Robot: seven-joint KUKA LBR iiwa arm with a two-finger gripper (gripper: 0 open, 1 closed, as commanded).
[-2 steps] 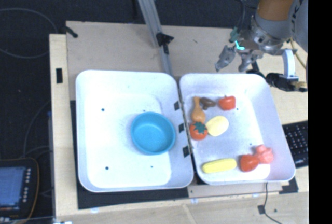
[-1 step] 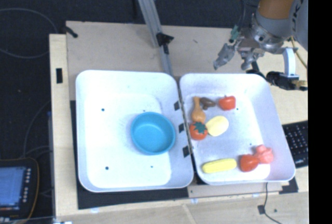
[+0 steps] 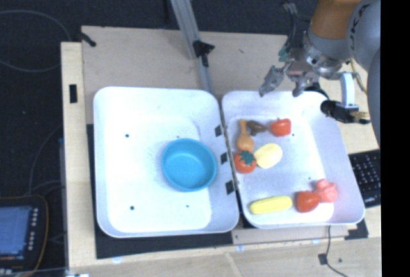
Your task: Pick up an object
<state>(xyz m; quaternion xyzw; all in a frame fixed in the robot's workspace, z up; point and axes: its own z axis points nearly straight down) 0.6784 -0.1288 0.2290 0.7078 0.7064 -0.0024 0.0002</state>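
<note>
while the open end effector (image 3: pixel 282 86) hangs above the right bin's (image 3: pixel 339 141) far edge, it grips nothing.

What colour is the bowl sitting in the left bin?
Blue: the bowl shows clearly in the camera view, against the white left bin.

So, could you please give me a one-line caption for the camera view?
KUKA arm's gripper open above the right bin of toy food; blue bowl in the left bin.
</note>
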